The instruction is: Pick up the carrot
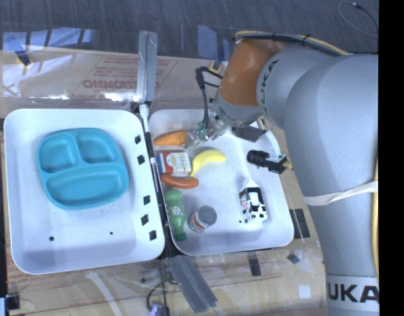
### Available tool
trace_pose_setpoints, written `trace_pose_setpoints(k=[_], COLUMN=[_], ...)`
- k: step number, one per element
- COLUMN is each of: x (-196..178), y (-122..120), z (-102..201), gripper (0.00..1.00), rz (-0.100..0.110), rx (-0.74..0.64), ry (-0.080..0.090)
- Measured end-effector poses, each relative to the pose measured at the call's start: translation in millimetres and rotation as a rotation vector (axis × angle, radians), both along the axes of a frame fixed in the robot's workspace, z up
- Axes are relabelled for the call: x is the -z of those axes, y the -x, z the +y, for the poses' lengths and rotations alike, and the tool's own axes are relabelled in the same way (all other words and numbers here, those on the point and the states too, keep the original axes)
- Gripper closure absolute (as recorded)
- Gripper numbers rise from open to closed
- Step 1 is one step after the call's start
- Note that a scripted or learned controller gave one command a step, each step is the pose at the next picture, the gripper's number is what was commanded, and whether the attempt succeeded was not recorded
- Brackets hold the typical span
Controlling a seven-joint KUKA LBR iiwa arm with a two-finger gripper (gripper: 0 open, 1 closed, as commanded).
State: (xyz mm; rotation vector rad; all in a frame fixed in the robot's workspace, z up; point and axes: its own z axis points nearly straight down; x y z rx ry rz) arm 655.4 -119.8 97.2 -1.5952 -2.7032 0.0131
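Note:
The orange carrot (pixel 171 138) lies at the back left of the right bin (pixel 275 224), close to the divider between the bins. My gripper (pixel 205 131) hangs low at the back of that bin, just right of the carrot's right end and above the banana. The grey wrist and the orange band cover most of the gripper from above. I cannot make out whether the gripper touches the carrot.
The right bin also holds a yellow banana (pixel 208 158), a small red and white packet (pixel 176 162), a sausage (pixel 179 181), a green bottle (pixel 175 212), a can (pixel 202 218) and a black and white carton (pixel 252 204). A blue divided plate (pixel 83 166) lies in the left bin (pixel 24 242).

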Motion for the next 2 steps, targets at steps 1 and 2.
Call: trace_pose_setpoints(k=[1, 2], x=[5.7, -29.0], y=[0.2, -0.6], z=[13.2, 19.4], gripper=[1.00, 1.00], rz=[0.000, -0.005], rx=[0.264, 0.365], ry=[-0.004, -0.004])
